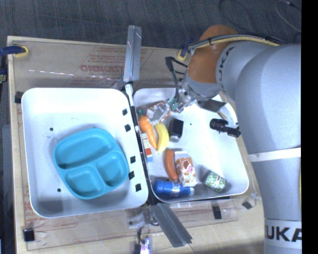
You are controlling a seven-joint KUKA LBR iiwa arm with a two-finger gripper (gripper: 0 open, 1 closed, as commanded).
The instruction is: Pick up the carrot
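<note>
- Nearest the camera, along the front wall of the right bin (238, 187), lie a blue bottle (172, 189) on its side and a small green can (214, 181), well apart from each other.
- Just behind them sits a printed carton (186, 171), and touching its left side a reddish-orange sausage-like piece (170, 163).
- To the left, the left bin (37, 142) holds a blue divided tray (90, 163), which plays no part in the job.
- Further back, against the wall shared by the two bins, lies the carrot (147, 127): a short orange piece, thicker toward the far end, lying roughly lengthwise along the wall. A yellow banana (161, 136) lies just beside it on the right, touching or nearly so.
- A small black block (175, 128) rests right of the banana, and a crinkled wrapper (158, 110) lies just behind the carrot.
- Farthest back, the gripper (179, 101) hangs over the far corner of the right bin, near the wrapper and apart from the carrot. Whether it is released or clenched cannot be told; the wrist hides it. Nothing orange shows at its tip.
- Judged from this, the pick is not yet done: the carrot lies on the bin floor, ungrasped. What is left is to bring the gripper over it, descend, close and lift.
- The wall on one side and the banana on the other leave little room, so a grasp may slip or catch the banana.
</note>
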